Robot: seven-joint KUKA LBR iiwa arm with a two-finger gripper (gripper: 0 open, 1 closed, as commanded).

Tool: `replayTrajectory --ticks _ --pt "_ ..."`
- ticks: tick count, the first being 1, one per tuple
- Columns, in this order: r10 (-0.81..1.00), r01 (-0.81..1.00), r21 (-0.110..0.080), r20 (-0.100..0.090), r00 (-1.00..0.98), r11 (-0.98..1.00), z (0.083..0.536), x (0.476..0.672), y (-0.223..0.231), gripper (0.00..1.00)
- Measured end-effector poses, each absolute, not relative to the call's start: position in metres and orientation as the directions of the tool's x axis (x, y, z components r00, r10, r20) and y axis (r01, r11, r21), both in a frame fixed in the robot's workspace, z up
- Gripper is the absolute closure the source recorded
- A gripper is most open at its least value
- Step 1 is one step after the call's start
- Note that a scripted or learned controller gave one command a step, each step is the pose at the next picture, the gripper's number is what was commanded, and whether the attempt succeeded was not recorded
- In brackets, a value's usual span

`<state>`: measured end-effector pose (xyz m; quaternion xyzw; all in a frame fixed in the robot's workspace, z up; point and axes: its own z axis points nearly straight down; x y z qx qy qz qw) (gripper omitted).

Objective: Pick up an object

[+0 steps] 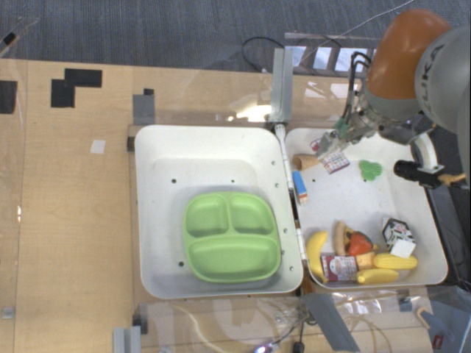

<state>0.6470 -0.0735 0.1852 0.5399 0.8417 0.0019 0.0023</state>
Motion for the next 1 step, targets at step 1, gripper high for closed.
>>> replayTrajectory --ticks 1 --pt "0.960 0.960 0.005 -0.001 -0.280 0.280 0.1846 0.6702 -0.0131 1.00"
